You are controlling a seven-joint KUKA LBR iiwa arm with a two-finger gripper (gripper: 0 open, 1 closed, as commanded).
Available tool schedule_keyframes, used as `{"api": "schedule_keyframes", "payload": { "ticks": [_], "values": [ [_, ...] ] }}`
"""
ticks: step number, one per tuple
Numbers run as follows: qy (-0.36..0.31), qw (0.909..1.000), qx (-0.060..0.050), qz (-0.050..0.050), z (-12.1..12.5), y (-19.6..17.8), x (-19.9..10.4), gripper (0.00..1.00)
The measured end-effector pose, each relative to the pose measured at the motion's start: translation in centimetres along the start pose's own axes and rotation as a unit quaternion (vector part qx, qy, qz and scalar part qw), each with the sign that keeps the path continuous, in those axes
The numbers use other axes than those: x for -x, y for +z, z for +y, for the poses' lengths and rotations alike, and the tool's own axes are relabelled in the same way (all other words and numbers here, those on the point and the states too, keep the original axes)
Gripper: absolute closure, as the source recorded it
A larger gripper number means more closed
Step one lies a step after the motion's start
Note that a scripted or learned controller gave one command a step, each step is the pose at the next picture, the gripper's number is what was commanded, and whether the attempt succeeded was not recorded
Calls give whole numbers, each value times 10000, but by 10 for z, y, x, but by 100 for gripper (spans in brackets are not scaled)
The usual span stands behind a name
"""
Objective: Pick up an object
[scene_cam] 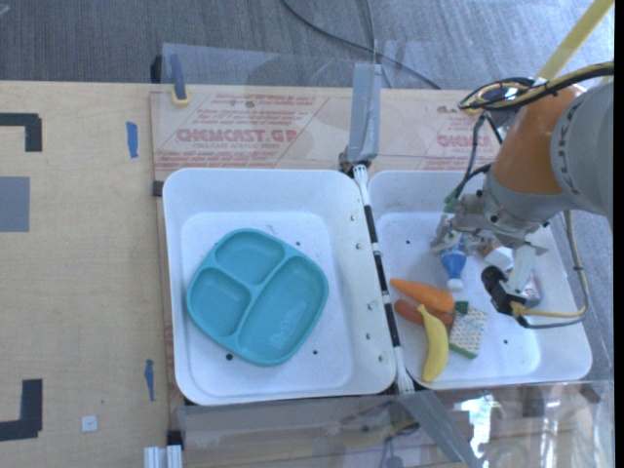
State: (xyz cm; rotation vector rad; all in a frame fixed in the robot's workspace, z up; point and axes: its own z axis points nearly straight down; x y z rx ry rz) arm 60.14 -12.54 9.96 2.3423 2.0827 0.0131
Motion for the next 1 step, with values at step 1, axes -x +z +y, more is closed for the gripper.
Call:
{"api": "schedule_keyframes", "payload": {
  "ticks": [1],
  "values": [
    [256, 9997, -49, -7, 28, -86, -79, 100]
  ]
}}
